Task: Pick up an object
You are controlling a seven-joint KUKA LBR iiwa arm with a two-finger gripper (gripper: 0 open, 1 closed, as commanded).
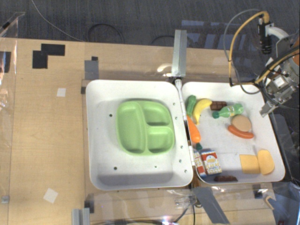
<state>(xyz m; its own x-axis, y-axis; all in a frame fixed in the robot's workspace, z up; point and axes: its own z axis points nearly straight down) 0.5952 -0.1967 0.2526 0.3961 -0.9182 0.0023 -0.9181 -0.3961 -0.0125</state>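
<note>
Camera view entry: no object is yet lifted, since the banana point(202, 108) lies in the right bin point(269, 139), and the claw point(273, 102) is held above that bin's far right rim, its state untellable.

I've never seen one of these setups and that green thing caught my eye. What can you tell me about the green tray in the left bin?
The green divided plate looks like smooth light-green plastic, roughly square with rounded corners. Raised ridges split it into three compartments: one long one on its left, two smaller ones on its right. It lies flat, face up, slightly turned, near the middle of the left white bin, resting on the bin's floor. Nothing sits in it or touches it.
</note>
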